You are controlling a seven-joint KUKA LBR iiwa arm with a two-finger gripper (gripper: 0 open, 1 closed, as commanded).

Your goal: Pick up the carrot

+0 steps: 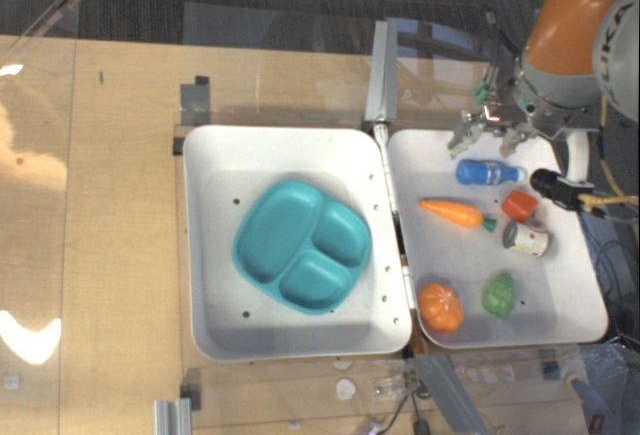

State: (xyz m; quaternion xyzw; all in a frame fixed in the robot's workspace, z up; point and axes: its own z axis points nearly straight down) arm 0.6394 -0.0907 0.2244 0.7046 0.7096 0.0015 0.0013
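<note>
The carrot [452, 213] is orange with a small green stem end and lies flat in the right bin [570, 323], pointing left, near the bin's left wall. My gripper [490, 131] hangs over the far edge of that bin, up and to the right of the carrot and just beyond a blue bottle [488, 172]. Its fingers [465, 135] are spread open with nothing between them. The gripper and the carrot are well apart.
Around the carrot in the right bin lie a red object [519, 205], a small can [526, 240], a green pepper [499, 294] and an orange fruit [440, 307]. The left bin [215, 323] holds a teal divided plate [303, 244]. A metal rail [378, 73] stands behind the bins.
</note>
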